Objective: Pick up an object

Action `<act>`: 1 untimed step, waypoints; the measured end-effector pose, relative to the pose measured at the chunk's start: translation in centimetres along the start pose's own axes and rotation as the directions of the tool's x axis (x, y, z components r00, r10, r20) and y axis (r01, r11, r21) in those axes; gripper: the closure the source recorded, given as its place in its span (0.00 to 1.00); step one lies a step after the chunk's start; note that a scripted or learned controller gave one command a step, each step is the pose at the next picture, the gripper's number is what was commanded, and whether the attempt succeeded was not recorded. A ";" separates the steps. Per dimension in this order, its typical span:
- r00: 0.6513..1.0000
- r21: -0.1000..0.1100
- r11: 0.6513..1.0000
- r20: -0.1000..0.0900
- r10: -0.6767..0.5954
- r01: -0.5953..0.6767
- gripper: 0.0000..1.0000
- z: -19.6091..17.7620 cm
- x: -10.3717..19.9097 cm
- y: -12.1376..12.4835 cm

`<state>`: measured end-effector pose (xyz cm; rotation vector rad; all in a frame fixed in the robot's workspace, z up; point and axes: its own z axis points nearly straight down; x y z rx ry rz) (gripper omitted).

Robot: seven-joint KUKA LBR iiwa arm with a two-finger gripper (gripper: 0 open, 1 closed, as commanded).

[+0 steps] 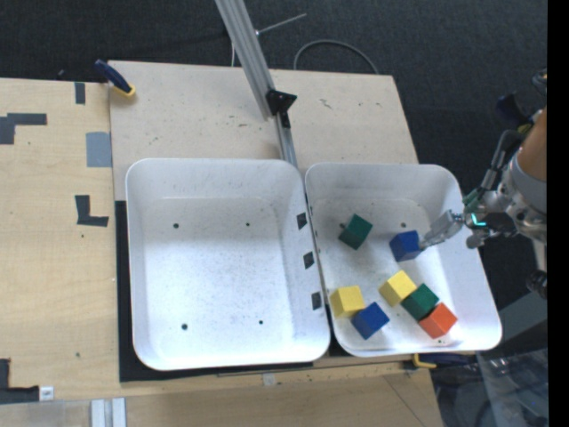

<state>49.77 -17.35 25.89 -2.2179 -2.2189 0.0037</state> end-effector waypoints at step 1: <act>1.000 -0.003 1.000 0.001 -0.002 0.002 0.00 -0.2 0.0 0.1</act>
